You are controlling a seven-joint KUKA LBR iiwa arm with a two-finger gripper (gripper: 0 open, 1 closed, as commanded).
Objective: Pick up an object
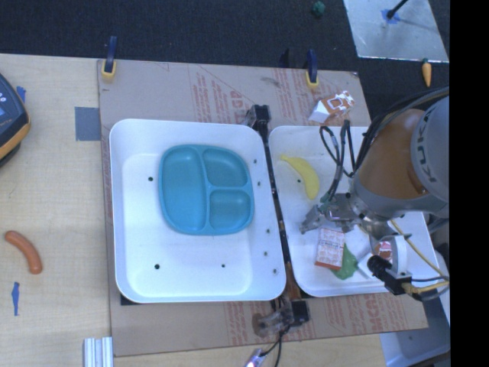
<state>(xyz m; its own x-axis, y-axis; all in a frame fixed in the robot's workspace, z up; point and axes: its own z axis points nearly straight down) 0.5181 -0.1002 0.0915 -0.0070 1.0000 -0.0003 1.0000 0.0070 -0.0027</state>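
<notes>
Right, from my seat I see two white bins side by side on the bench (53, 197), the left bin (130, 205) holding a blue divided plate (206, 189) near its upper middle, with bare white floor below and to the left of it. The right bin (294, 270) is the crowded one: the arm (397, 163) comes in from the right and covers most of its right half, cables looping over its upper part. The gripper (325, 216) sits low over the middle of that bin, its metal fingers (312, 222) pointing left toward the wall the two bins share; I cannot tell how far apart they are, and I see nothing clearly between them. A yellow banana (303, 176) lies in the upper left of the right bin, above the fingers and apart from them, with open white floor on its left up to the bin wall. A red and white packet (330, 248) lies just below the gripper, near it, and a green piece (348, 264) touches the packet's right side. A small red and white item (384, 249) sits further right, close under the arm. Outside the bins, a sausage (24, 251) lies on the bench far left, and an orange and white wrapper (334, 107) rests beyond the right bin's top edge.
</notes>
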